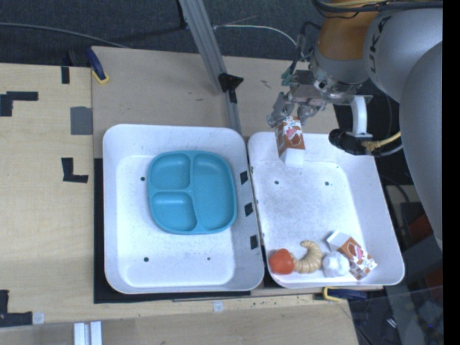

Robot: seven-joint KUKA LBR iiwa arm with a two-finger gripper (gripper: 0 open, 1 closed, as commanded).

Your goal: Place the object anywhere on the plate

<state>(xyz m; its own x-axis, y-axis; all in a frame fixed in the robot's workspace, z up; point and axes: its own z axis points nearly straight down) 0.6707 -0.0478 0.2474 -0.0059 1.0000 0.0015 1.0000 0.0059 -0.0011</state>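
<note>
Two bins | left bin [122, 192]: blue plate [192, 192] | right bin [374, 192]: tomato [282, 261], croissant [310, 257], packet [356, 256] | gripper [293, 121] clamps carton [290, 139] above right bin

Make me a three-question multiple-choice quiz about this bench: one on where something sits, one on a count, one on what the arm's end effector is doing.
1. Where is the blue plate?
A. left bin
B. right bin
C. on the bench outside the bins

2. How many compartments does the plate have?
A. two
B. three
C. five

3. The end effector is:
A. resting on the plate
B. holding a small carton
C. pressing the croissant

Answers:
1 A, it lies in the left bin.
2 B, ridges divide it in three.
3 B, the small carton hangs between its fingers over the right bin.
</note>
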